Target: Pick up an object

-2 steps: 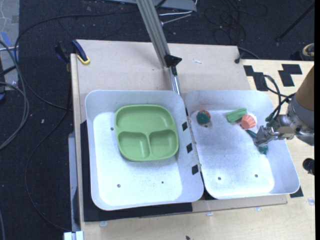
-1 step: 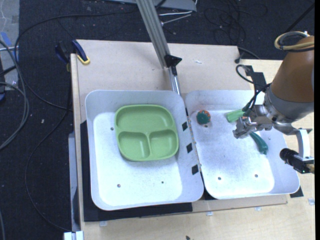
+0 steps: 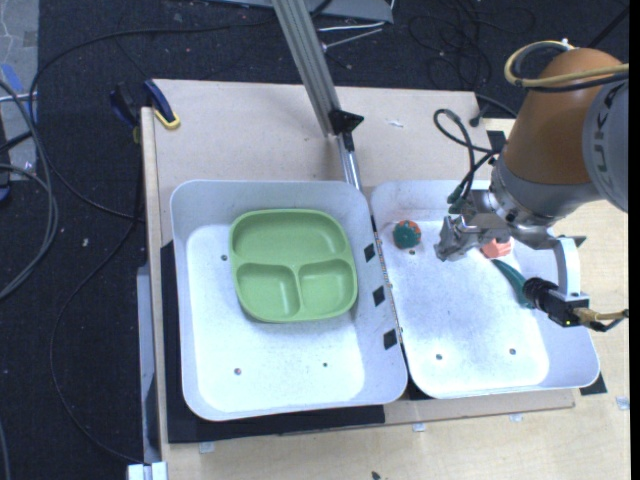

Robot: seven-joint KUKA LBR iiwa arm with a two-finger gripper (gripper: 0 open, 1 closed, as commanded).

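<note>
You see the jaws [image 3: 452, 243] hanging over the right bin [image 3: 470, 348] near its far edge; whether they are open cannot be told. A small green-and-orange ball [image 3: 406, 234] lies just beside them. The green divided plate [image 3: 294, 265] sits in the left bin [image 3: 270, 368].

Legible text: one partial marking. On the grey arm [image 3: 610, 148] casing, at the right edge of the frame, part of dark block lettering shows, cut off by the frame edge; it looks like "KU", reading along the casing. Nothing readable on the bins [image 3: 200, 268], green plate [image 3: 294, 265], bench [image 3: 250, 128] or the small objects in the right bin; no labels, numbers or signs can be made out.
</note>
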